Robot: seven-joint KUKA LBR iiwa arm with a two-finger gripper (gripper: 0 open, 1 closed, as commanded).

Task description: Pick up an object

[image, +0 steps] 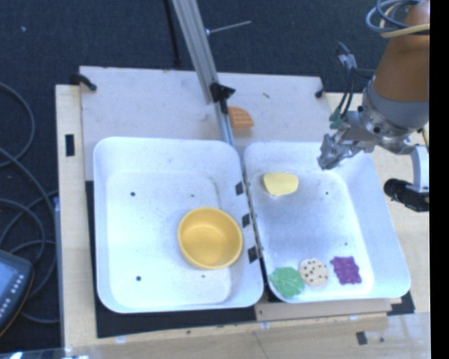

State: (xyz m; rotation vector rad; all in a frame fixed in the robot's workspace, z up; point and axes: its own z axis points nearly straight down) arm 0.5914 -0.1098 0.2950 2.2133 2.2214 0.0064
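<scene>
Over the far right corner of the right bin [374, 200] hangs the gripper [329, 157], its fingers pointing down and to the left above the bin's back rim; the view is too coarse to show whether they are spread or pressed together, and I cannot tell, though nothing shows between them. Above it the grey wrist runs up into the arm's orange band [401, 60] at the right edge, with cables looped around it. Just left of and below the gripper, apart from it, a pale yellow object [280, 183] lies on the bin floor near the back. Along the bin's front edge sit three small pieces in a row: a green one [286, 280], a cream spotted cookie [313, 271] and a purple one [346, 269]. The left bin [127, 200] holds a yellow bowl [209, 237] standing upright near the divider. Behind the bins an orange item [240, 118] rests on the bench [135, 99] beside a slanted metal rail [198, 47]
</scene>
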